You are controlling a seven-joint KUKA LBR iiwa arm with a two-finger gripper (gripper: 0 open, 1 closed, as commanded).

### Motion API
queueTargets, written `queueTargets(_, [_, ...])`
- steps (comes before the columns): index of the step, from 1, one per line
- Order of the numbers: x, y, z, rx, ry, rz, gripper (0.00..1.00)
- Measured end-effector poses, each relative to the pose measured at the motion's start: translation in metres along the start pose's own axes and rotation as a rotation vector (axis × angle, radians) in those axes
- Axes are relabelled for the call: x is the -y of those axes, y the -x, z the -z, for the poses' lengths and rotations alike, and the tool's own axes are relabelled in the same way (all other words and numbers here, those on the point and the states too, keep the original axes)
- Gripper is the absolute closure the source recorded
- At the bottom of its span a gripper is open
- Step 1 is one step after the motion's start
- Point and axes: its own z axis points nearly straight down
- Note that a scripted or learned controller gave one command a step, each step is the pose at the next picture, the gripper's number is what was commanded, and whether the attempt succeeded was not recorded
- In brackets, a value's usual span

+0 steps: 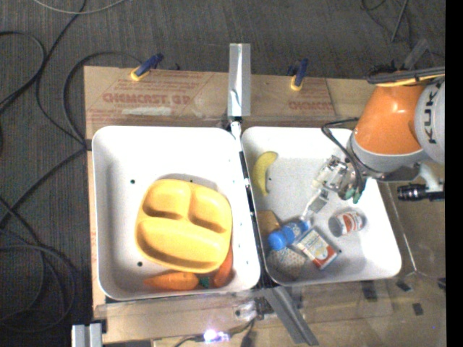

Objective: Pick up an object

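My gripper (pixel 315 202) hangs over the middle of the right bin (pixel 376 266), reaching down and to the left from the orange-banded wrist (pixel 387 129). Its tip sits just above a blue bottle (pixel 283 236) and a red and white box (pixel 319 249); I see nothing held in it. A small can with a red label (pixel 348 223) lies to the right of the tip. A yellow banana (pixel 264 170) rests against the bin's left wall. A grey mesh item (pixel 288 263) lies at the front, partly under the bottle.
The left bin (pixel 116 157) holds a large yellow moulded tray (pixel 187 223), with an orange carrot (pixel 172 281) and another orange piece (pixel 225 269) tucked under its front edge. A metal divider post (pixel 239 78) stands behind the bins. Cardboard and clamps line the back.
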Motion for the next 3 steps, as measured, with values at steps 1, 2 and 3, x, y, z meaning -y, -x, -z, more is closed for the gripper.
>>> queueTargets(1, [0.08, 0.001, 0.082, 0.001, -0.001, -0.053, 0.0])
queueTargets(2, [0.001, -0.029, -0.043, 0.013, 0.001, -0.014, 0.0])
queueTargets(3, [-0.001, -0.029, -0.035, 0.007, 0.002, -0.012, 1.0])
